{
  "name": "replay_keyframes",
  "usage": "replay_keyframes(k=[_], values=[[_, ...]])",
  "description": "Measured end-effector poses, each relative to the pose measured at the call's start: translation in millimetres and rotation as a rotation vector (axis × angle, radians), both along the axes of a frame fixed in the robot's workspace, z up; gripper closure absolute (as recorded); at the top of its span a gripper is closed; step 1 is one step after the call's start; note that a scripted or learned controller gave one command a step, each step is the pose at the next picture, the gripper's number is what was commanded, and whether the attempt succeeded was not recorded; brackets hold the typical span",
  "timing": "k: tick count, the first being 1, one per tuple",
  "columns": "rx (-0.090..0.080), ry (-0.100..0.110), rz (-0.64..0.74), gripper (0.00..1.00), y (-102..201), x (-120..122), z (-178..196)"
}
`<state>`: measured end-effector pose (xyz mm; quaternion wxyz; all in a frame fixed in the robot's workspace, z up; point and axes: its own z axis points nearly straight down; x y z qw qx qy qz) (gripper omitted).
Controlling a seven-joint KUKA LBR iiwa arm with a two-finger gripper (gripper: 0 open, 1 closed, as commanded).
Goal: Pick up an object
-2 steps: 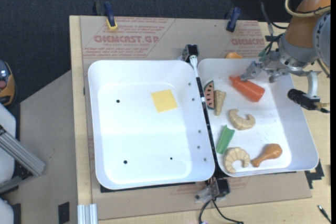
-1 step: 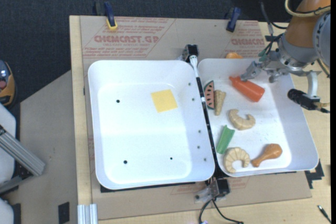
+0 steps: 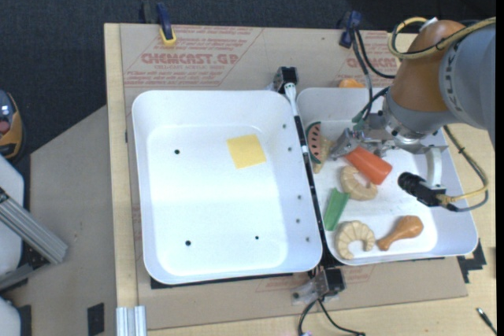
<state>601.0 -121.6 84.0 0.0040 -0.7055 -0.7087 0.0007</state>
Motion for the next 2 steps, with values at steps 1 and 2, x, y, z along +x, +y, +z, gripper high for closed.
replay_keyframes(k=[1, 2], values=[[-0.005, -0.008, -0.005, 1.0, -5, 2, 11], [-0.005, -0.027, 0.004, 1.0, 71, 36, 188]])
